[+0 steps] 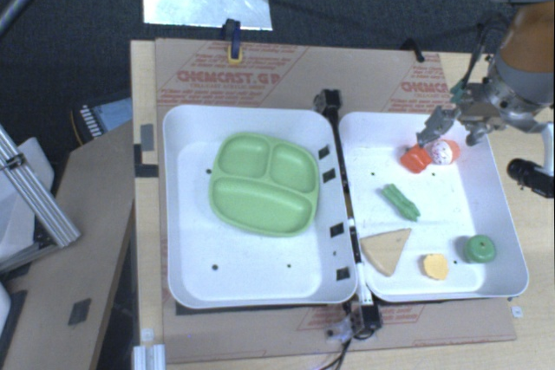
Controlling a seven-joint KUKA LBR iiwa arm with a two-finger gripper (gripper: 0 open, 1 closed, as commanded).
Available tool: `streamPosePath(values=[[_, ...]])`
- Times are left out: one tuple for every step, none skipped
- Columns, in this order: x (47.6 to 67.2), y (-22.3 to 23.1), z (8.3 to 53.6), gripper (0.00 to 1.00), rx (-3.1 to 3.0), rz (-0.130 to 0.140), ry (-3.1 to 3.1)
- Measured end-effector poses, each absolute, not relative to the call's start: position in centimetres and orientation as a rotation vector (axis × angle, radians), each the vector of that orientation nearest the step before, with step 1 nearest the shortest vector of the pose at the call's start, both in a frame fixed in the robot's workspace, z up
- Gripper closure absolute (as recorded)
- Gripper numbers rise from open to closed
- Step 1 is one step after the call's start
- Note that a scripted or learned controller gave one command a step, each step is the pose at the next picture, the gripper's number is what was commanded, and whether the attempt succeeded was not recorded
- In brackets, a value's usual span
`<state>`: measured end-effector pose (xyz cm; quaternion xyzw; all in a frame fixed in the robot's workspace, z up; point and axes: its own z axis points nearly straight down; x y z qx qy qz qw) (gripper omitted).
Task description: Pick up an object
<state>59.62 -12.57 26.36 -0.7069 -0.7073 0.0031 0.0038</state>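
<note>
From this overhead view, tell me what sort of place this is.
Probably a robotics lab test bench: two shallow white bins on a protective board, small toy food pieces, and a grey arm's gripper reaching in.

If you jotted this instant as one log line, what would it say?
gripper: open, above right bin far corner | nearest: orange piece, white ball | held: nothing | green tray: left bin

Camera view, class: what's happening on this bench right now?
A robot arm reaches in from the right, its gripper open above the far part of the right bin, close to a red piece and a white ball. It holds nothing. A green pod, wedge, yellow piece and green ring also lie there. The left bin holds a green tray.
</note>
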Motion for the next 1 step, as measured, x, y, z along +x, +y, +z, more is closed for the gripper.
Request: streamPosePath(values=[[59.81,-12.55,27.00,0.00,-2.220,-0.001,-2.225]])
